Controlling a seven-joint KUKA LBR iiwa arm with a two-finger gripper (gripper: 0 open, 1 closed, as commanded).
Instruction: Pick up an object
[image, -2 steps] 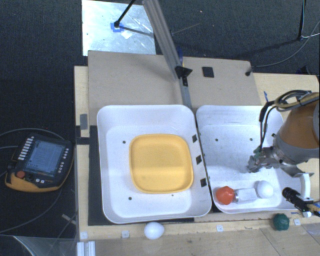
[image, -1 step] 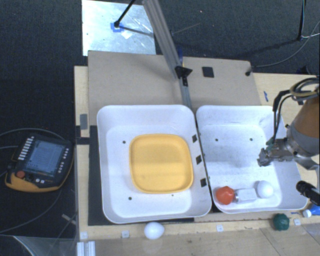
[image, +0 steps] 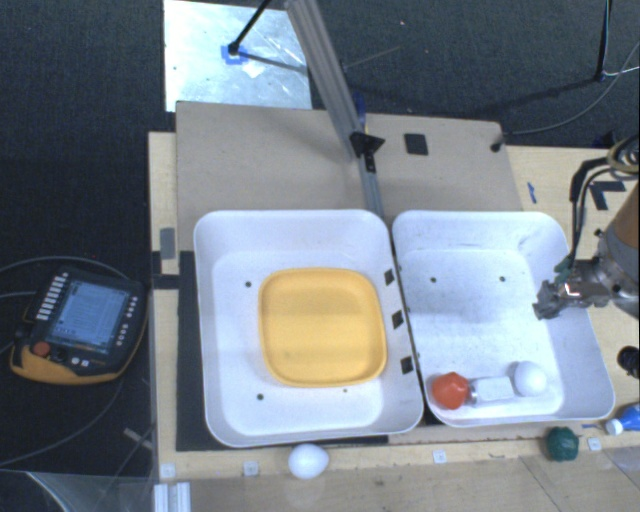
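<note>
The gripper (image: 552, 302) hovers over the right bin (image: 480, 262) at its 3 o'clock edge; too blurred to tell its state. A dumbbell-like toy (image: 487, 388), orange and white ends, lies at the bin's 6 o'clock. The yellow plate (image: 322, 325) sits in the left bin (image: 225, 330).

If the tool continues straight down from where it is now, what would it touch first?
Most likely the right rim or wall of the right bin, since the tool hangs over that edge. Depth is unclear from this slanted view, so it could instead land on the bin floor just inside.
</note>
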